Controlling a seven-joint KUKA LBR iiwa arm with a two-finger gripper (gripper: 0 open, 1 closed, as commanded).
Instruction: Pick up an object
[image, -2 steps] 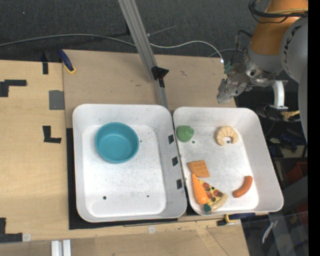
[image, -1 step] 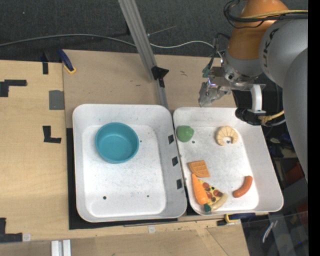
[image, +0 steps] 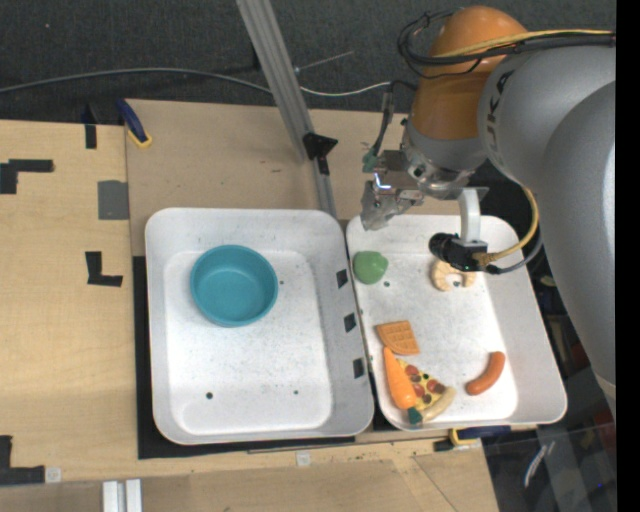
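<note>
Nearest you, at the front of the right bin (image: 540, 395), lie the pizza slice (image: 432, 392) and the orange carrot (image: 401, 381), touching one another, the carrot's long axis running front to back; just beside them toward the right wall lies the sausage (image: 485, 373), tilted on a diagonal; behind the carrot sits the square cracker (image: 399, 336), close to it but seemingly apart.

Mid-bin: the green ball (image: 370, 266) rests near the left wall of the right bin; across from it, well apart, the tan round piece (image: 449, 275) sits by a black fitting on the arm's cable.

Left bin (image: 165, 330): holds the blue bowl (image: 234, 285), upright, toward its back left; not the nearer candidate.

Far: the pincer (image: 378, 212) hangs at the back left corner of the right bin, above the rim; you cannot tell from this slant how far its fingers are parted; nothing is visible between them, so record no hold.

Key relation: the green ball lies just in front of the pincer, toward you, and near enough that it is the likeliest target; being round, it has no long axis, so wrist angle should matter little; judgement only: the next move calls for a short advance forward and a descent; risk is the ball rolling against the bin wall as the fingers close.
</note>
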